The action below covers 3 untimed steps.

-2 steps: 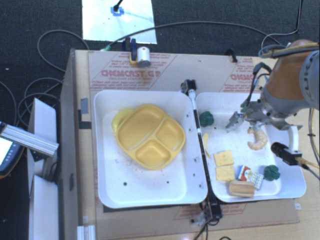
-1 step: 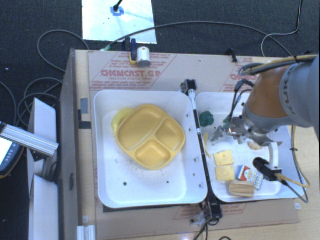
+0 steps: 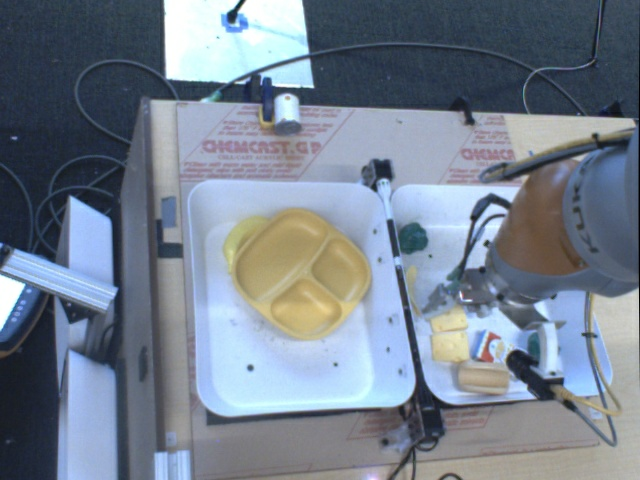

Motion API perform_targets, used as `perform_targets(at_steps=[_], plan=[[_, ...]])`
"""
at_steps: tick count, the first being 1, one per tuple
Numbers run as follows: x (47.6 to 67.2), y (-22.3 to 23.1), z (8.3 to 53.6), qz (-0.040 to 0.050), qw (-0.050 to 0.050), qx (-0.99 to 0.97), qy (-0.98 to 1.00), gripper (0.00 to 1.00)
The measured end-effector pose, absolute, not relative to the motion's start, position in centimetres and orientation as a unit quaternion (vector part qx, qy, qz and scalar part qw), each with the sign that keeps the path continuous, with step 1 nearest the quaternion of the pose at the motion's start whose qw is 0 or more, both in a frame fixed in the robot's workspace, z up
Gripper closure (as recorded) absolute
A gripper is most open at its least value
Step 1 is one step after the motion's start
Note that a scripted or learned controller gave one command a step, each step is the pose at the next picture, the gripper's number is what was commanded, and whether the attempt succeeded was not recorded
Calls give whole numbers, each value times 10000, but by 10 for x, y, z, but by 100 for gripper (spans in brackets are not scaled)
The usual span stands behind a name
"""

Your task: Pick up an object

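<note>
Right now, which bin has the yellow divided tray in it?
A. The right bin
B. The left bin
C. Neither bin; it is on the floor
B: the yellow divided tray lies inside the left bin, while the arm works over the right bin.

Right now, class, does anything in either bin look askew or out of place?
Yes: the yellow divided tray in the left bin sits turned at a slant to the bin's walls, overlapping a second yellow piece that pokes out at its upper left.
</note>
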<state>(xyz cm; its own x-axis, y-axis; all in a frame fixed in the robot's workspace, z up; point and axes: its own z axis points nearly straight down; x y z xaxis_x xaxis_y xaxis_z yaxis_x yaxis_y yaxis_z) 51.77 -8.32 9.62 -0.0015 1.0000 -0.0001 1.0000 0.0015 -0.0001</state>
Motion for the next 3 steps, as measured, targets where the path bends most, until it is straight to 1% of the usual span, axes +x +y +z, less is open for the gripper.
perform_targets(at_steps=[1,2,3], plan=[[628,-86,85,-9,-12,-7057,-7085,0],[669,-107,85,-8,-15,-7053,-7089,0],[670,-106,97,-15,-29,-7037,-7104,100]])
